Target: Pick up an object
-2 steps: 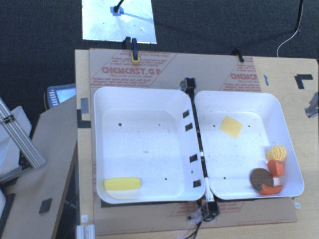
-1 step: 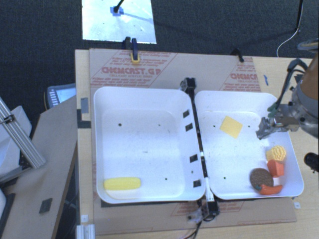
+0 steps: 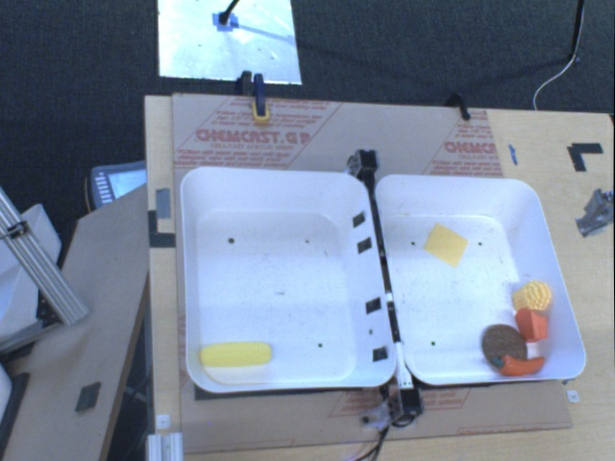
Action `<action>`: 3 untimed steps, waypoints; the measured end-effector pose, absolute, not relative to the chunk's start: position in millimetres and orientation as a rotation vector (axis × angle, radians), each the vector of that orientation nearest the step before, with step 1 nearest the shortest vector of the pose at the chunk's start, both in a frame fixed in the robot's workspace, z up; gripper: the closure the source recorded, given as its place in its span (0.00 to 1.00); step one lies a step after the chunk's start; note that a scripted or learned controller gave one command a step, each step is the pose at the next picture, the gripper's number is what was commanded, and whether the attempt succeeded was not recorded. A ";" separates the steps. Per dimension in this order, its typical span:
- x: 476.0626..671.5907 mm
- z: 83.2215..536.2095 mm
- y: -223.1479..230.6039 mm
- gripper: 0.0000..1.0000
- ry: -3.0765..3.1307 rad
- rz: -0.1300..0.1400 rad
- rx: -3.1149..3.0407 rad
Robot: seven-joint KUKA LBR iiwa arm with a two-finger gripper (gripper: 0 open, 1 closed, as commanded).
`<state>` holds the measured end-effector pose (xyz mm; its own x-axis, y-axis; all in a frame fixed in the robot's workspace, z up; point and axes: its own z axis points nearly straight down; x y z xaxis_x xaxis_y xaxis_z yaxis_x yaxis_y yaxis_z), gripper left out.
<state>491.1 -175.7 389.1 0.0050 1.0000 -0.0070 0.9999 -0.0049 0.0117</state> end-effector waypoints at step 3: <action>486.9 279.7 -200.5 0.00 2.222 0.001 2.218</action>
